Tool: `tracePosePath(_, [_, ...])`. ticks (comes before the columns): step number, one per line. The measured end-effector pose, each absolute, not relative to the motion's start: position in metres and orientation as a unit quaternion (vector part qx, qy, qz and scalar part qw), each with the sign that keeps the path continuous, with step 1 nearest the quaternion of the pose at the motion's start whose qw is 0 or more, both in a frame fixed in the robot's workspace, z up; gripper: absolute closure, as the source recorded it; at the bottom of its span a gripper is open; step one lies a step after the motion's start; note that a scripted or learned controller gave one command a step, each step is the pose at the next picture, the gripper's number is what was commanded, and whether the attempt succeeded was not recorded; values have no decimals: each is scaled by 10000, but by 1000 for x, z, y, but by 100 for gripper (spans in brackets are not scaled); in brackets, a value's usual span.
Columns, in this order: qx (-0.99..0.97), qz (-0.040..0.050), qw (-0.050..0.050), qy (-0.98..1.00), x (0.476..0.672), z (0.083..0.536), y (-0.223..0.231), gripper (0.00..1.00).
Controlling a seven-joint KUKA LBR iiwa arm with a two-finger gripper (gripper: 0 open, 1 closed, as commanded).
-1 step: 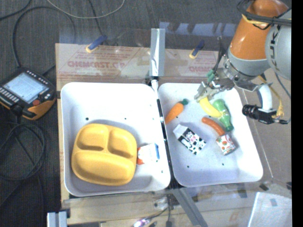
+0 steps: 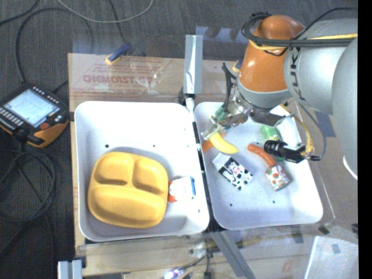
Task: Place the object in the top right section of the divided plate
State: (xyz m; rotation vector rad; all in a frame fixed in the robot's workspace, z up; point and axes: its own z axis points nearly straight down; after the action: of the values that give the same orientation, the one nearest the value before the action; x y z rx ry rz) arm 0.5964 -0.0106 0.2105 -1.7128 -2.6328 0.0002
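1. Hanging over the right bin's (image 2: 314, 211) upper-left corner, the gripper (image 2: 224, 121); whether it grips cannot be told.
2. Banana (image 2: 224, 145) just below it, near the bin's left wall.
3. Nearby: patterned box (image 2: 235, 174), carrot (image 2: 260, 154), small can (image 2: 278, 178).
4. Divided plate (image 2: 129, 189) in the left bin (image 2: 116, 112); a carton (image 2: 183, 189) touches its right edge.

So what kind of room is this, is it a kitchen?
Probably not a kitchen; more likely a robot lab. A big grey and orange robot arm reaches over two white bins holding a yellow divided plate and small toy-like items, and a handheld controller with cables lies on the carpet.
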Motion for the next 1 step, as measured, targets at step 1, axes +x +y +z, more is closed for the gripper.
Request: tracePosePath(1, [-4984, 3, 9, -8669, 571, 193, 59, 100])
